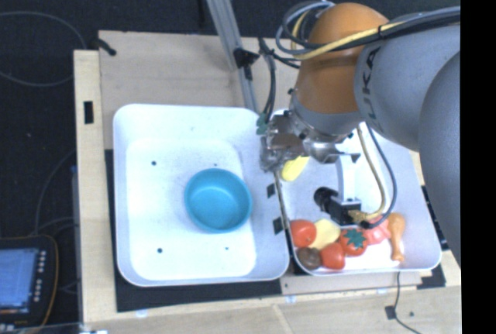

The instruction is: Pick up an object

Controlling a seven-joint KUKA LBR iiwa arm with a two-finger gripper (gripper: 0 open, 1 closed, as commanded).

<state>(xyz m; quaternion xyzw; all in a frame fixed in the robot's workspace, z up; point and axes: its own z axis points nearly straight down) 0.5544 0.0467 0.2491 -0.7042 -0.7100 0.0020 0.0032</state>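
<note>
Yellow toy (294,168) sits at left edge of right bin (407,197), just beside wall between bins. My fingers (271,154) hang right next to it. Honestly can't tell if they're apart, together, or on toy. Heap at lower end of same bin: red tomato (303,232), pale yellow piece (327,232), brown lump (310,257), orange toy (395,235). Left bin (139,131) holds blue bowl (218,199), upright. Both bins on tabletop (155,61).

A bowl (218,199) sits in the left bin (155,139); small items (333,243) crowd the right bin (403,185) (along its near edge).
</note>
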